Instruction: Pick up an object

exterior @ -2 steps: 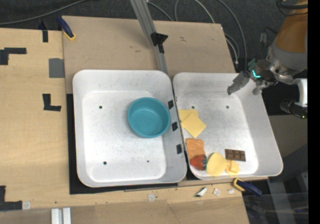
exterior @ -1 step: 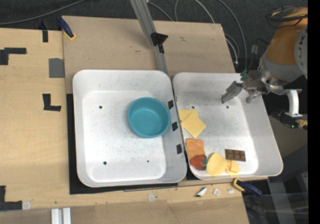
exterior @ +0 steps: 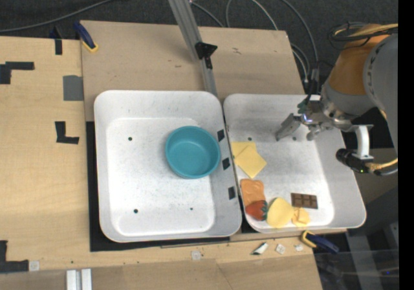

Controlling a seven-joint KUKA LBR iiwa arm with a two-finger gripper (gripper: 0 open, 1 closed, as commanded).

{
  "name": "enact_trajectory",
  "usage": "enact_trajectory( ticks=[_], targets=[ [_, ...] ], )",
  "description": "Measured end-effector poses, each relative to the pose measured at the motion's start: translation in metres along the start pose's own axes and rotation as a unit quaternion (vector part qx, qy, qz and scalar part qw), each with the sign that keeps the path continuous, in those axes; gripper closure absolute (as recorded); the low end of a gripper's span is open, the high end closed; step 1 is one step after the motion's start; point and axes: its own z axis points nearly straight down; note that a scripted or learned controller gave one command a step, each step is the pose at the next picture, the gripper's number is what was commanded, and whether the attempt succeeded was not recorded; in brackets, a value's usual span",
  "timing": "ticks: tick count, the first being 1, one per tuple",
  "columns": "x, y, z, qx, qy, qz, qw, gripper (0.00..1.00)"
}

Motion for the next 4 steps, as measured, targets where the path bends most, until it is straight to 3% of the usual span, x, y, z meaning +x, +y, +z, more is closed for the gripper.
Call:
enact_trajectory(
  ticks=[1, 2, 4],
  targets=[
    [0.001, 0.0, 0.039, -0.001, -0.001, 0.0, 1.0, 0.0],
    [0.002, 0.0, 0.027, -0.002, -0.001, -0.001, 1.0, 1.0],
    [0.007, 0.003, -0.079, -0.005, -0.001, 0.0, 1.0, 1.0]
  ],
)
